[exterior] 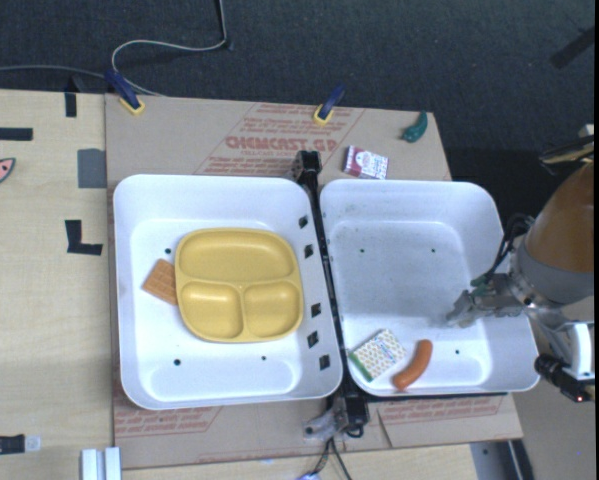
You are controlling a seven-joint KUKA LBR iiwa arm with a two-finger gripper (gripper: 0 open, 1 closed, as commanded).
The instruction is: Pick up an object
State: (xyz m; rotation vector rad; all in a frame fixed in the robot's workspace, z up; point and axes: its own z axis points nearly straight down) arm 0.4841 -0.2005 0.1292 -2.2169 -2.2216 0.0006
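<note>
Much bare floor, right bin (399,203); tool (466,310)

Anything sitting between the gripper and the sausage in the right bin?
No. In the camera view, the stretch from the gripper down to the sausage is bare white floor of the right bin.

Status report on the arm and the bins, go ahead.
Gripper low in right bin, nothing visibly held. Sausage and small packet lie near front wall, apart from gripper. Nothing between them.
</note>
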